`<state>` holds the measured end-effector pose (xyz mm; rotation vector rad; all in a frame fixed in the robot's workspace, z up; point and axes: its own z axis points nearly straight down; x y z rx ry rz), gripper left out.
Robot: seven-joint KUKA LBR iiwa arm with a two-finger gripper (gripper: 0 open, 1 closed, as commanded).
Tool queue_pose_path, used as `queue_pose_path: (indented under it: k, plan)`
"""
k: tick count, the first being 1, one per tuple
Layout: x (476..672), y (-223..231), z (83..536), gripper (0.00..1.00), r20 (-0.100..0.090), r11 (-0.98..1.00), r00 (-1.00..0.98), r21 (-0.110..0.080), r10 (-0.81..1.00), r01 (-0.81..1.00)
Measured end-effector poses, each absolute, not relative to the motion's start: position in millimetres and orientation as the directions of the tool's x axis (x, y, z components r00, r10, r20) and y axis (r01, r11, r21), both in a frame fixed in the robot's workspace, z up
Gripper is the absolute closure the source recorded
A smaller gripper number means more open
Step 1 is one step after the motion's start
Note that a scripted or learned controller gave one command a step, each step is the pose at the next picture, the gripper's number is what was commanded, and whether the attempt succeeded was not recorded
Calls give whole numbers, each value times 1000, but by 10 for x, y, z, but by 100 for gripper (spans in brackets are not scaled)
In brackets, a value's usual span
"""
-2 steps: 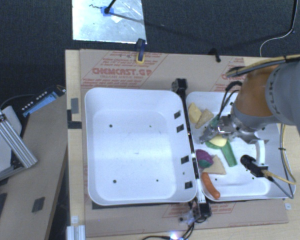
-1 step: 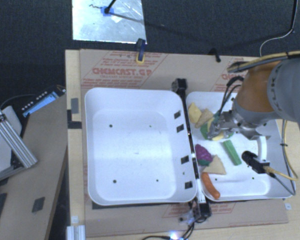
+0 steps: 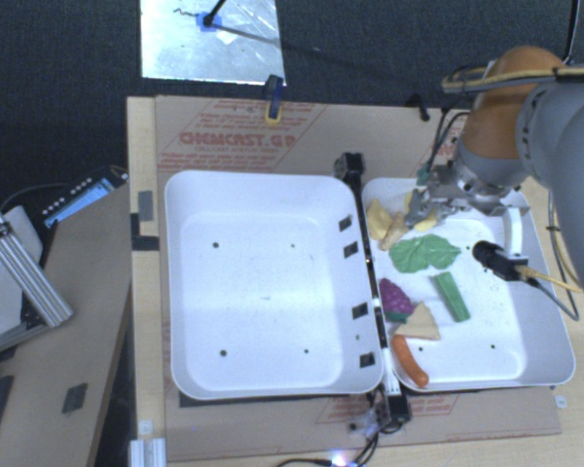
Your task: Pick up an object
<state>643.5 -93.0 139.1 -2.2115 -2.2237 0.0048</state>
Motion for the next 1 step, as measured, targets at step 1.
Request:
queue_pose_path:
  k: [1]
  plan:
    - [5877,-242,1871,100,3,9,-9,1,1000,1000]
